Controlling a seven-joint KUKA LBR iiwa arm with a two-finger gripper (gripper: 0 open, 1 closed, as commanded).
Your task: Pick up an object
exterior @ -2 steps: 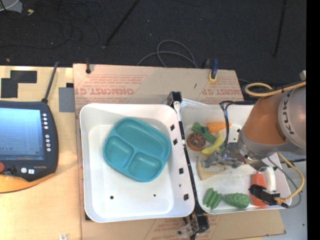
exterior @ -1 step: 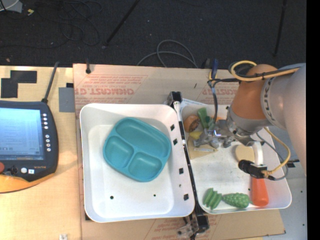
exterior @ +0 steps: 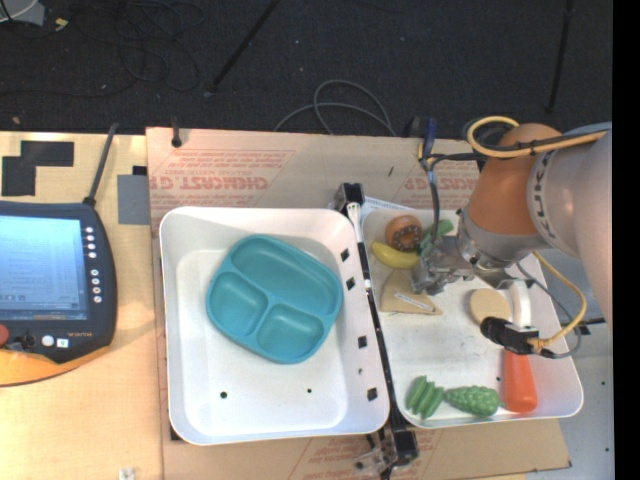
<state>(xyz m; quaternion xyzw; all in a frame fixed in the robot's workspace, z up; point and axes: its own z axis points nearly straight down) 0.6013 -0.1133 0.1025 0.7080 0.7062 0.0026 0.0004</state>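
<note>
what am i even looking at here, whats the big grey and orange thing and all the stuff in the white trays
This is one photo from a camera fixed above a workbench, looking down at a slant. The big grey shape with the orange band is a robot arm reaching in from the right. At its tip is a two-finger gripper, lowered into the right bin; I cannot tell whether its fingers are open or whether they hold anything.

Two shallow white bins sit side by side. The left bin holds a teal divided plate. The right bin holds toy food: a banana, a brown round piece, a pale wedge, a carrot and two green pieces. The screen device at left is probably the arm's control pad.
</note>
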